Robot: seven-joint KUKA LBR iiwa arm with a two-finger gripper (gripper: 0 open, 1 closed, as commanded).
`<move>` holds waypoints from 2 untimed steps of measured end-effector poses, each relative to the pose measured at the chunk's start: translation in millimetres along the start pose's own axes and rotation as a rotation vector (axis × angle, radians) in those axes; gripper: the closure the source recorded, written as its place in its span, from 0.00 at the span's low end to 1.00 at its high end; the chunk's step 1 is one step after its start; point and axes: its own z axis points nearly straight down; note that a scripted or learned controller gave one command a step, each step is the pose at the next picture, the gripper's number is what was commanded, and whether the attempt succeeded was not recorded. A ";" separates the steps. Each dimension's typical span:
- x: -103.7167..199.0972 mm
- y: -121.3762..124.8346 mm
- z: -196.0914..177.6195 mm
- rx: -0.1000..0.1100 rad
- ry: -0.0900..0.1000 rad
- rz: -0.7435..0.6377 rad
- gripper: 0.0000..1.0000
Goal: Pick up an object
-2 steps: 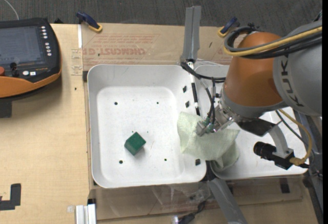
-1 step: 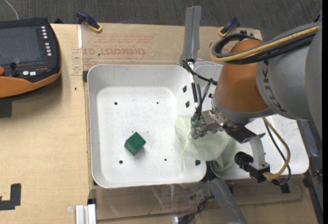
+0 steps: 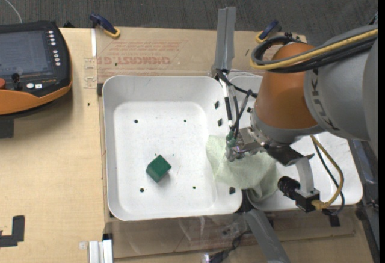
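**Arm over the divide between the bins**

You had the arm (image 3: 301, 99) reaching in from the right, its gripper (image 3: 237, 150) low over a pale green cloth (image 3: 240, 168) that was draped across the shared rim of the two bins. From this angle you could not tell whether the hand was clenched or released. A green block (image 3: 159, 168) lay alone on the left bin's (image 3: 120, 135) floor, well apart from the gripper.
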 end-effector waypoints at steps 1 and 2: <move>-1.8 0.2 -8.2 0.002 -0.002 0.000 1.00; -3.6 0.4 -16.4 0.003 -0.004 0.000 1.00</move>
